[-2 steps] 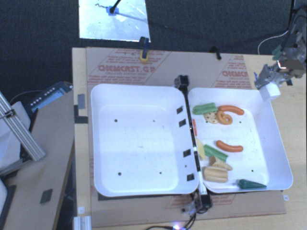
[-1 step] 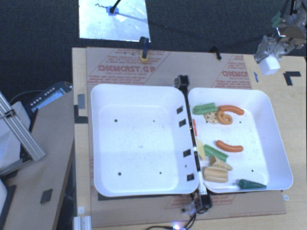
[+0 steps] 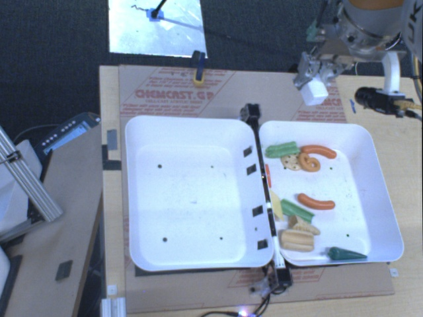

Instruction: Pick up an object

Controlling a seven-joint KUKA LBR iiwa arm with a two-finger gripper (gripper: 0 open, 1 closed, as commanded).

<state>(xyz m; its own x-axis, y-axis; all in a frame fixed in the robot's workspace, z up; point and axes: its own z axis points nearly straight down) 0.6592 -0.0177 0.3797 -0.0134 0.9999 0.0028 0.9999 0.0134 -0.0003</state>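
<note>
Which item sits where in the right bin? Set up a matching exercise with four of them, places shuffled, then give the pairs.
Things:
1. pretzel
2. dark green pepper
3. upper orange sausage
4. lower orange sausage

Places in the right bin:
A. near corner, by the front rim
B. around the bin's middle
C. far part, curving over the pretzel
D. far part, right of a cookie

Pairs: 1-D, 2-A, 3-C, 4-B

A shiny metal sheet (image 3: pixel 157 17) lies beyond the brown board (image 3: pixel 172 88) under the bins.
</note>
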